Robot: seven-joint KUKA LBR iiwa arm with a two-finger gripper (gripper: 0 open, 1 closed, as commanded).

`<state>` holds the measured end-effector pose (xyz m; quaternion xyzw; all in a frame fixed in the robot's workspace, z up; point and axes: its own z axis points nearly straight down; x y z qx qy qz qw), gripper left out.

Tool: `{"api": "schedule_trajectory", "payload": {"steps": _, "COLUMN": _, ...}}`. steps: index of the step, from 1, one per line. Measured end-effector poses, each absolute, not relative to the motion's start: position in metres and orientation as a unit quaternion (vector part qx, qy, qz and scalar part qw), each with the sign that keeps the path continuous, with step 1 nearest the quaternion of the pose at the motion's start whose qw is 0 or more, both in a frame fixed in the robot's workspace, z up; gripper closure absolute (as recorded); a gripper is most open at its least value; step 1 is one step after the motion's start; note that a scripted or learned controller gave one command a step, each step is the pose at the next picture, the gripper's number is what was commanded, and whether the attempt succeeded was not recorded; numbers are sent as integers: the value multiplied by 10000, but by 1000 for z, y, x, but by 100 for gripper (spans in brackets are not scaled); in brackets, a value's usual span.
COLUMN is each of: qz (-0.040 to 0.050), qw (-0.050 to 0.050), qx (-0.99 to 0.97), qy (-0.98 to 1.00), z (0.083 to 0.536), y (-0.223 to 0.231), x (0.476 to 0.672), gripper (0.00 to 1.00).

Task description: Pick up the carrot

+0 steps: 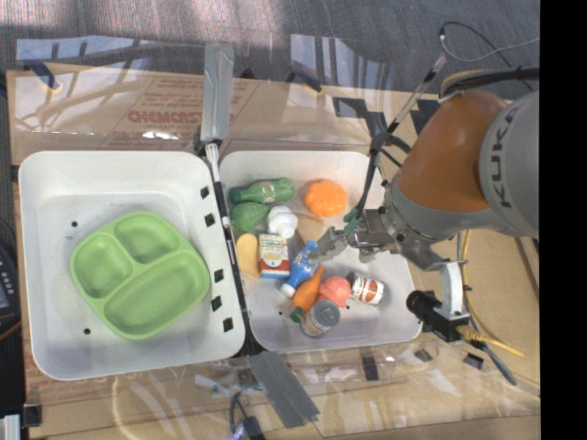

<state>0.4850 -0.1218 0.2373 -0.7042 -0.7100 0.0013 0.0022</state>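
Observation:
The carrot (308, 291) is a small orange piece with a green stub at its lower end. It lies tilted in the right bin (390, 333), near the front, among other items. A blue bottle (297, 271) touches it on the left, a pink ball (336, 290) on the right and a tin can (321, 318) below. My gripper (319, 251) hangs just above and to the right of the carrot, over the blue bottle's top. Its fingers stand open, with nothing between them.
The right bin also holds a green bottle (263, 191), a green vegetable (248, 215), an orange (326, 198), a white object (282, 220), a yellow piece (248, 253), a small carton (273, 255) and a red-and-white can (367, 291). A green divided plate (139, 273) lies in the left bin (46, 200).

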Motion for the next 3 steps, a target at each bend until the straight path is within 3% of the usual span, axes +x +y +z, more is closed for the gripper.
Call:
{"api": "schedule_trajectory", "payload": {"steps": 1, "qz": 12, "qw": 24, "qx": -7151, "qy": -6991, "z": 98, "y": -126, "x": 489, "gripper": 0}}
{"api": "schedule_trajectory", "payload": {"steps": 2, "qz": 17, "qw": 29, "qx": -7137, "qy": -7005, "z": 107, "y": -127, "x": 489, "gripper": 100}}
{"api": "schedule_trajectory", "payload": {"steps": 3, "qz": 1, "qw": 4, "qx": -5725, "qy": -8199, "z": 192, "y": -14, "x": 521, "gripper": 100}}
